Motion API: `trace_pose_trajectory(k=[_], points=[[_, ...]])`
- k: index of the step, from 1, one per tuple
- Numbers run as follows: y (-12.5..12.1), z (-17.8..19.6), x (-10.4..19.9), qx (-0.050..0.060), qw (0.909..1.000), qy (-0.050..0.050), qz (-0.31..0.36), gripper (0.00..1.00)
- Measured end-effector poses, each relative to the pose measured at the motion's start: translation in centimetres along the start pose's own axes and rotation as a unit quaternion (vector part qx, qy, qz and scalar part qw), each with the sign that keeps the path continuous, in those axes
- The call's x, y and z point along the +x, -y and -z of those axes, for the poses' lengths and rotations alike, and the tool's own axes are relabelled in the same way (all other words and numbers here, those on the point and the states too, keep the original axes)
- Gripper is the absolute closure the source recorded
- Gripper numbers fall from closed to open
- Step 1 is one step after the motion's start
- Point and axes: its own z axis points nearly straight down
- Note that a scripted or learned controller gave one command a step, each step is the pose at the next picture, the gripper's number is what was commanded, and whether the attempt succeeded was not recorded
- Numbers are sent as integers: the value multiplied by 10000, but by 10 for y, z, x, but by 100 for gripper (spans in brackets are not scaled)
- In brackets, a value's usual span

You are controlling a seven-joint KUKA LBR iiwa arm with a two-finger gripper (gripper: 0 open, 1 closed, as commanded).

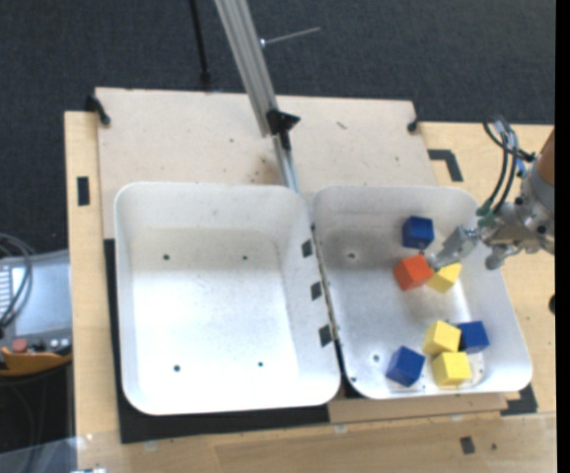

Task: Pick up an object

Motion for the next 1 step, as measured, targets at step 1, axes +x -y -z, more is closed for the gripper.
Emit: trace_pose_trajectory(k=[1], points=[[0, 0, 0, -4, 10000, 1, -12, 0]])
